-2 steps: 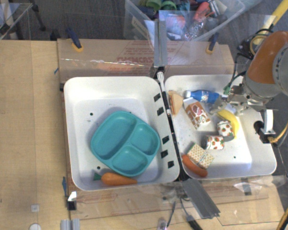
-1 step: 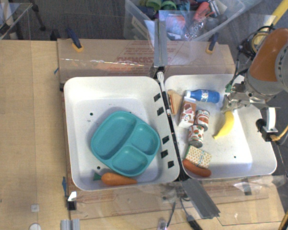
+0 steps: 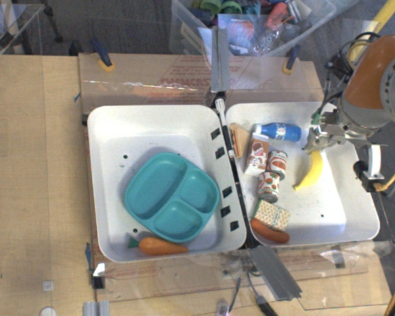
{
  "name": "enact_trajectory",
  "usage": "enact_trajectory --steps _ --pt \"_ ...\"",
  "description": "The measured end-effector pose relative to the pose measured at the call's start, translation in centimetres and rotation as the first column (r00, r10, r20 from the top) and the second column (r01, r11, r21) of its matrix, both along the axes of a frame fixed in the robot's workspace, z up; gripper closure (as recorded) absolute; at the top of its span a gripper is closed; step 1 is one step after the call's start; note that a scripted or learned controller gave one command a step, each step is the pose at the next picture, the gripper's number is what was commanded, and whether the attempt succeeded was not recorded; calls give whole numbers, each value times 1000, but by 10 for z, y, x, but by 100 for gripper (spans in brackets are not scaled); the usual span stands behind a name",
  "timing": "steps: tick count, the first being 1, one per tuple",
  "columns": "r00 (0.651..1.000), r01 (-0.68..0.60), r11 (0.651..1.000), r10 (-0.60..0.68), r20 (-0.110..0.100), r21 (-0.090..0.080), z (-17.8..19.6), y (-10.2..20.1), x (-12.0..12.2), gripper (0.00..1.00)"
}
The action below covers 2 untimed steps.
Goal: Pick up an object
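My tool (image 3: pixel 320 135) hovers over the banana's (image 3: pixel 309 171) top end; its grip state I cannot tell.
Banana lies at three o'clock in the right bin (image 3: pixel 355 226); gripping that narrow tip, I could lose it sideways.

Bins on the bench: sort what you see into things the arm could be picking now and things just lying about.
In play, by the end effector in the right bin:
banana
blue bottle
two cans

Lying about:
teal divided plate
carrot
clear tub of toys

Teal plate (image 3: pixel 172 197), yellow banana (image 3: pixel 309 171), blue bottle (image 3: pixel 279 132), orange carrot (image 3: pixel 162 245).
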<state>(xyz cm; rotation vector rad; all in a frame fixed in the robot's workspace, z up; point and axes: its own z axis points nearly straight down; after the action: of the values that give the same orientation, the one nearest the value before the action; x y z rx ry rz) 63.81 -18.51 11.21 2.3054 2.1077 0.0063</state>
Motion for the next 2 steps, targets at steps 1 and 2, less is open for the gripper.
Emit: enact_trajectory --steps 1,2 --pt "1000 13 1000 -13 -14 12 73 124 9 100" --pt "1000 13 1000 -13 -15 11 72 123 8 0"
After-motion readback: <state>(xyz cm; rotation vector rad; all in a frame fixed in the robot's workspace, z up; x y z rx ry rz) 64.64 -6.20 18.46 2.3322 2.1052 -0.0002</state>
